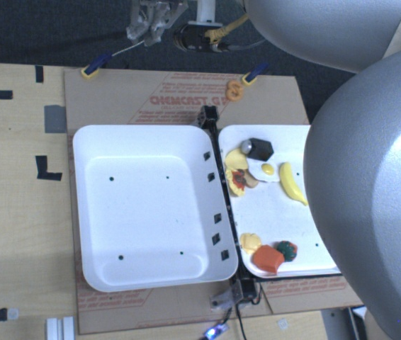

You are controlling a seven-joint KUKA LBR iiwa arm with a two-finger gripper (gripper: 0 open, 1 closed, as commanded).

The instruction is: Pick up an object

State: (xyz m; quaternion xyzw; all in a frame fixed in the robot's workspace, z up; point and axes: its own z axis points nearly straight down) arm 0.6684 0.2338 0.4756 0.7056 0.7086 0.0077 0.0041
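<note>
Two white bins are sitting side by side on a printed cardboard sheet; taking the banana as reference.

Left bin: lying well left of the banana, past the row of black clips joining the two bins.

Right bin: holding the banana and all the other pickable objects.
- Fried-egg toy is lying just left of the banana, nearly touching its upper end.
- Black block with a grey end is sitting up and to the left of the banana.
- Yellow and red piece is lying further left of the banana, against the clip-side wall.
- Orange-red block is resting below the banana at the near rim, with a green and red piece touching it and a small yellow piece just to its left.

The grey arm is looming over the bin just right of the banana and covering that side.

Claw: hanging far up and to the left of the banana, beyond the bench edge over dark floor. Nothing is showing in it and it's touching none of the objects. Too small and blurred; I cannot tell whether it's apart or together.
</note>
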